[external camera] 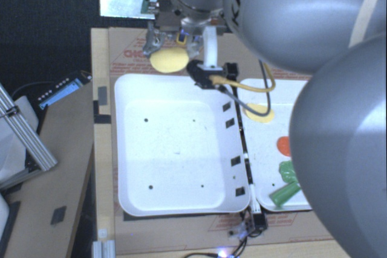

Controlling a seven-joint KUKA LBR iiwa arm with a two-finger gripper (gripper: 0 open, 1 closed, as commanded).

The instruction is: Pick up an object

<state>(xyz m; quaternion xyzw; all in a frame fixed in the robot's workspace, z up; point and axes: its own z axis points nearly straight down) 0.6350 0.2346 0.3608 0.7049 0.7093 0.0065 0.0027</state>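
- Camera view, gripper: two-finger gripper sits beyond the far rim of the left bin, w/ a pale yellow rounded object just below it. Fingers appear to flank the object's top, but contact is blurred; cannot tell if claw is clamped or merely above it.
- Camera view, task thing: yellow object lies over the cardboard base, just outside the left shallow white plastic bin, near its far edge.
- Handling (judgement): looks smooth, rounded, prob. light plastic or foam; likely slippery at the curved flanks. Best hold across the narrow middle, fingers low on the sides.
- Camera view, other items: right white bin holds a flat yellow piece, a small orange-red round piece and green elongated pieces, all near the arm's grey body.
- Edges & room (judgement): left bin floor offers wide free room for a set-down; bin's far rim and the black divider clips between bins are the snag risks. Yellow cable hangs close to the divider.
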